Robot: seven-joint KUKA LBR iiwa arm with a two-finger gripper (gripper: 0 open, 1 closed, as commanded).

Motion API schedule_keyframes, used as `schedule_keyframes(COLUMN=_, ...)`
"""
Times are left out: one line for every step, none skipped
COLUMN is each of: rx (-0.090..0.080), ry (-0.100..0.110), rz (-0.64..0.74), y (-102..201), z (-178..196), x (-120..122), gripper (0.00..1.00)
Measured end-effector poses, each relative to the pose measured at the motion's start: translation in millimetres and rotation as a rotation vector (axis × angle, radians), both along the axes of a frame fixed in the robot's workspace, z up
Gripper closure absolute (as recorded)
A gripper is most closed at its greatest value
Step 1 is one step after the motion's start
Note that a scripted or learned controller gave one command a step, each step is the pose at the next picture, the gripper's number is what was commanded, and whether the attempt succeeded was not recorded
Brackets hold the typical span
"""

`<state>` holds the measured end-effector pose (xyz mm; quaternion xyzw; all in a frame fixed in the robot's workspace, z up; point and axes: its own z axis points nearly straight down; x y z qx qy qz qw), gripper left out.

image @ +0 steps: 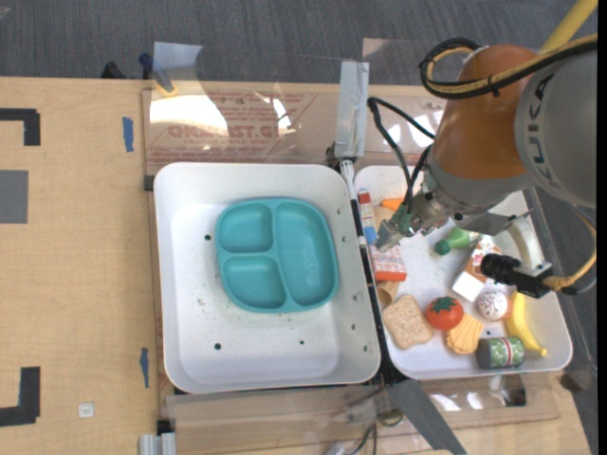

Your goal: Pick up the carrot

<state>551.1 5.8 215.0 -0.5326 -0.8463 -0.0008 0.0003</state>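
**Two bins, one arm low over the right one**

Two white bins sit side by side. The left bin [190, 349] holds a teal divided plate [278, 254]. The arm [493, 112] hangs over the right bin [560, 344], its gripper [396, 227] down at the bin's left side; whether the fingers are open or closed, I cannot tell. The carrot [391, 203] lies just above the gripper, near the dividing wall. Lower down: bread slice [408, 322], tomato [443, 313], banana [522, 325].
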Motion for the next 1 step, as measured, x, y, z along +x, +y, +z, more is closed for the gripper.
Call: schedule_keyframes(rx=-0.006, ry=-0.011, rz=0.13, y=-91.3, z=107.6, x=-9.8, gripper=1.0)
